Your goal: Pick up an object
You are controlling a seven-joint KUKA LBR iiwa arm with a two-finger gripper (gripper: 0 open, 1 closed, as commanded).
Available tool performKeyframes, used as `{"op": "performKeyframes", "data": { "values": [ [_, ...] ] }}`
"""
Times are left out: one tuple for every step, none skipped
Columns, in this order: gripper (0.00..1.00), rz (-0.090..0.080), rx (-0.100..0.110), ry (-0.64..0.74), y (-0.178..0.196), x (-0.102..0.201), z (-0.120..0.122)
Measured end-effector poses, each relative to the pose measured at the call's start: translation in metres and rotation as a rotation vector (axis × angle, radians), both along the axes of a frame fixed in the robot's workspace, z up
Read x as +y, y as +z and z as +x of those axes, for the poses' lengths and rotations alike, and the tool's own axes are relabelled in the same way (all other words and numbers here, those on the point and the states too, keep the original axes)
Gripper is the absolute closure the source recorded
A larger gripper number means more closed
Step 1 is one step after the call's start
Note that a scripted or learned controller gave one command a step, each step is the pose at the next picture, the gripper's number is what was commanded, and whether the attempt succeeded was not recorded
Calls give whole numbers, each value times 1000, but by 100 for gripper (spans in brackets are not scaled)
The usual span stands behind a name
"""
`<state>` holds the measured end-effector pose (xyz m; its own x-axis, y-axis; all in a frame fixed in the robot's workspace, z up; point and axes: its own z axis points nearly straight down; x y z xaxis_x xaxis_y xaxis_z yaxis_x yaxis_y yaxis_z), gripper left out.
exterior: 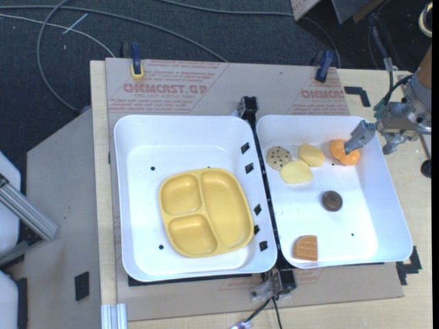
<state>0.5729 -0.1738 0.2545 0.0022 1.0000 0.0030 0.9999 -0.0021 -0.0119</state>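
Five small food pieces lie in the right white bin (384,211); end effector (358,141) touches the round orange piece (345,152), finger state indeterminable, presumably approaching to grasp.

red print reading "chemcast gp" stands on the brown protective sheet (171,84) along the desk's far edge, behind the left bin. a second red print (317,94) behind the right bin looks alike but is too small to read.

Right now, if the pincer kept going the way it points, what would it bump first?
Probably the orange toy: the pincer tips down-left right at it, though height is hard to judge.
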Motion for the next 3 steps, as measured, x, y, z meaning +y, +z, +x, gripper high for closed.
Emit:
{"op": "performKeyframes", "data": {
  "values": [
    [0,-2,-11,3,6,0,2],
    [0,-1,-6,1,-38,-6,1],
    [0,-1,-6,1,-88,-14,4]
  ]
}}
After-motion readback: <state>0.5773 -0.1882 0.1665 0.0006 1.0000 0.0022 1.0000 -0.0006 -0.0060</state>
